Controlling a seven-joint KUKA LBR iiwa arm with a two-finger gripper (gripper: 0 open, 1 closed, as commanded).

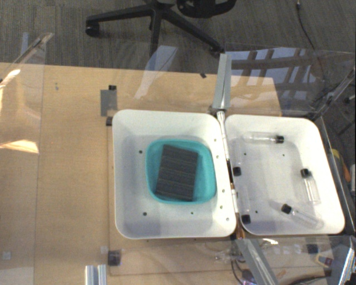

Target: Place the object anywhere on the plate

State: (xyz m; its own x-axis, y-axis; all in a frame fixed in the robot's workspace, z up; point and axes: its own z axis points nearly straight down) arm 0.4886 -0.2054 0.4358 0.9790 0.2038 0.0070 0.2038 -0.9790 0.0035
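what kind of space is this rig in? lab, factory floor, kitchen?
Most likely a robotics lab or office workspace. A wooden bench carries two white bins, one holding a teal plate with a dark ridged block, the other clear vials. An office chair base stands on grey carpet behind.

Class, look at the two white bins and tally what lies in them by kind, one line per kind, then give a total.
Clear vials with black caps, in the right bin: 3 (first vial, second vial, third vial)
Teal plate, in the left bin: 1
Dark grey ridged block, lying on the plate: 1
Total: 5
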